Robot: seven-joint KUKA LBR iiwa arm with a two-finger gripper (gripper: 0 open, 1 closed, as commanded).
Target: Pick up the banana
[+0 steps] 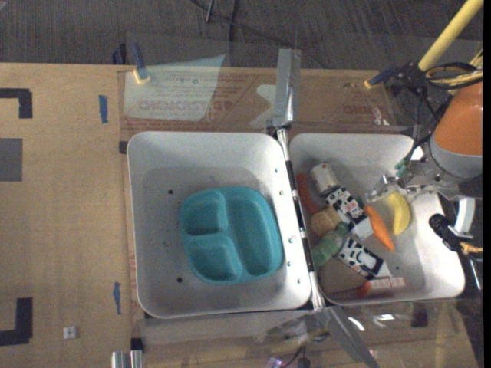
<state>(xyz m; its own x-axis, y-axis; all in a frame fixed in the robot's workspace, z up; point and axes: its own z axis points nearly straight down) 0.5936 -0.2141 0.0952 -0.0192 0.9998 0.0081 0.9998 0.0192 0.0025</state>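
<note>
The arm (460,133) is cut off by the right edge, so most of its body lies out of view. The gripper (399,186) sits over the banana's (400,213) upper end and hides it; its metal parts are too small and blurred to read. A green thing (330,245) lies partly under the black-and-white cartons (349,228). The red thing (374,286) at the bin's (430,282) near wall is half hidden. Print on the cartons is too small to read.

Yellow banana (400,212), teal tray (230,234) (white bins (146,205)).
</note>
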